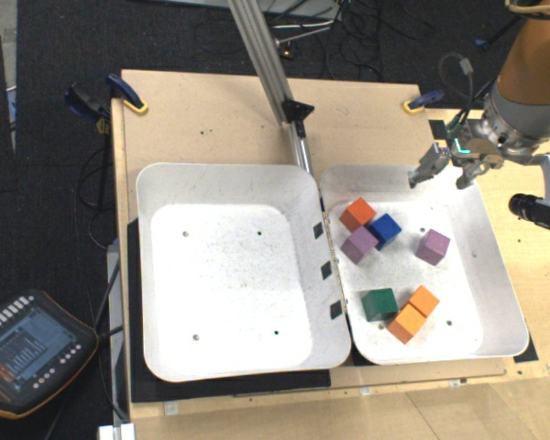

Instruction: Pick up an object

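From the left I see an orange cube, a blue cube and a purple cube in the right bin, all below my tool, whose fingers stand apart, holding nothing.

No text, label or number is legible; the pendant screen is blurred.

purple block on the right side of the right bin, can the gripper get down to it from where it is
Probably yes. The purple block sits apart from the other blocks with bare bin floor around it, and the gripper hangs open just above and behind it, nothing between them.
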You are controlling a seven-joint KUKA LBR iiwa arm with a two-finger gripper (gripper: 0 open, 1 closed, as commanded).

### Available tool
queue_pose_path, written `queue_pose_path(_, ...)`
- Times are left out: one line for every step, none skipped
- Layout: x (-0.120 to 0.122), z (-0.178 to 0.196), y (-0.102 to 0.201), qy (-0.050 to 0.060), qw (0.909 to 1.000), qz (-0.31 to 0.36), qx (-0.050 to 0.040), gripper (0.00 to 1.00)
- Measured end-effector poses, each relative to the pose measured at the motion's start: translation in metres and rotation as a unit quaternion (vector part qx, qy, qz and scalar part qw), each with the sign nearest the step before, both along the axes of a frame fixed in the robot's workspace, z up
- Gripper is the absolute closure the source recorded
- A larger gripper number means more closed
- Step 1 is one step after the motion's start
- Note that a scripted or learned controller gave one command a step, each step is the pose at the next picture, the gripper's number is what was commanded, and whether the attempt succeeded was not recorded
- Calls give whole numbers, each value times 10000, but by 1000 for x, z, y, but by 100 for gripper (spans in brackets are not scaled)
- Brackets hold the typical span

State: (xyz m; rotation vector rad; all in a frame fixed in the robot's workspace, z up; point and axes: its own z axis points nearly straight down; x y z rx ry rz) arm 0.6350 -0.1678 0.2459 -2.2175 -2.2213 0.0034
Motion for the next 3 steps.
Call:
queue_pose_path(1,2,0,-18,10000,7,-7,0)
queue_pose_path(-6,-53,8,10,10000,-5,1,0)
queue_pose_path(2,-111,11,8,10000,7,1,0)
